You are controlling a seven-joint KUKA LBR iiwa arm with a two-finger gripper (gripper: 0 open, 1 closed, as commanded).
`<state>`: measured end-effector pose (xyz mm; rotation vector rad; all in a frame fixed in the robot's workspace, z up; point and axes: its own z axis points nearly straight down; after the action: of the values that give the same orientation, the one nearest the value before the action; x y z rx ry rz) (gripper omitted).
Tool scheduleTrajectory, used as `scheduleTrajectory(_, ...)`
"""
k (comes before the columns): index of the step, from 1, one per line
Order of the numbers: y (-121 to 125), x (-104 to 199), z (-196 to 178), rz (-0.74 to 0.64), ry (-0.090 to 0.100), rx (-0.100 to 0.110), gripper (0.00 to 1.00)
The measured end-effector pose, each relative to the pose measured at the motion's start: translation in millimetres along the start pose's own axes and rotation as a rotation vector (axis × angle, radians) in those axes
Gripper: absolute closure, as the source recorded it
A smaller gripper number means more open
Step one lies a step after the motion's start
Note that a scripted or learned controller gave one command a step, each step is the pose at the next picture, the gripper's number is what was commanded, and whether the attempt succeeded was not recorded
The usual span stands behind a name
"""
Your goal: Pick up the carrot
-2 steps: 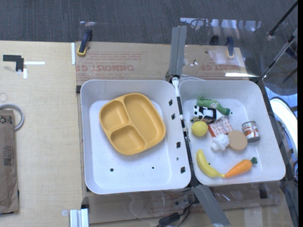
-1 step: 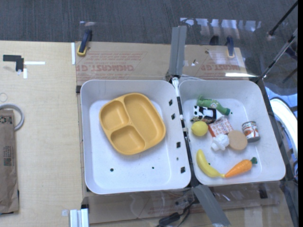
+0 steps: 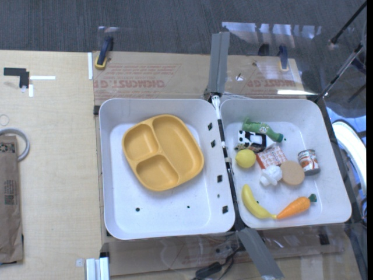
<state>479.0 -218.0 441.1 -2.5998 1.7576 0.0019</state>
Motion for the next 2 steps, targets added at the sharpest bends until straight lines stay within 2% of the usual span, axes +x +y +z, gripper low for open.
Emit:
scheduleTrajectory(1,0.0,0.0,0.1,0.000,0.000,0.000,0.00)
scheduleTrajectory(2,-9.0,-0.7,0.3,-0.417,-0.001,-0.001,0.00)
